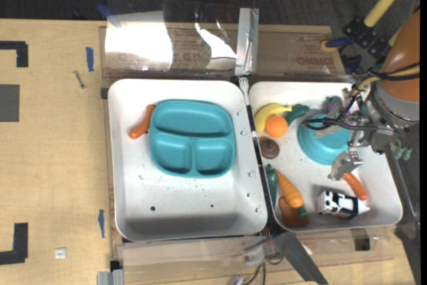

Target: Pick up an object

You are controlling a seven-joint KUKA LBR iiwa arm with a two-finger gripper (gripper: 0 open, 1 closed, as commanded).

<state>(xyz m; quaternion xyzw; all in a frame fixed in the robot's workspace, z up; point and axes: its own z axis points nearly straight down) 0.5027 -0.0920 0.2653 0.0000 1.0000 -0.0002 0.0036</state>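
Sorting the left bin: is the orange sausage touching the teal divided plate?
Touching. The camera view shows the orange sausage lying against the left rim of the teal divided plate, with no gap visible.

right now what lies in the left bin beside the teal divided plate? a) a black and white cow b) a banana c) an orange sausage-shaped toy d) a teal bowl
c: the orange sausage-shaped toy lies against the left edge of the teal divided plate in the left bin.
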